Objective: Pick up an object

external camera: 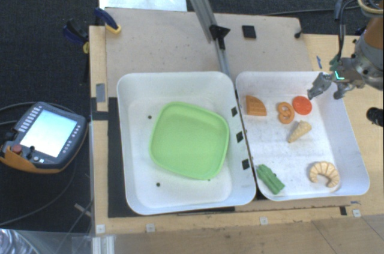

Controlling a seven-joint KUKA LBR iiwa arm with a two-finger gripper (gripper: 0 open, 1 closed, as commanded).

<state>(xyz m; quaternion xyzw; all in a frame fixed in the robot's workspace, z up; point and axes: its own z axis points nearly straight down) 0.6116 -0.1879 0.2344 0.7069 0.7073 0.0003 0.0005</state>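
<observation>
Gripper (329, 86): fingers spread apart, nothing between them; hangs over the far right edge of the right bin (354, 145).
Targets: red tomato slice (302, 105) nearest the fingers; orange pretzel piece (285, 112) touching it on the left.
Risk, crowding: closing on the tomato could catch or push the pretzel too.
Risk, flatness: the slice looks thin and smooth; fingers may slide over it.
Other pieces: orange wedge (255, 106); pale cone (299, 131); ridged croissant (324, 173); green block (270, 178), near left corner.
Left bin (129, 127): holds a glossy green plate (189, 140), rounded square.
</observation>
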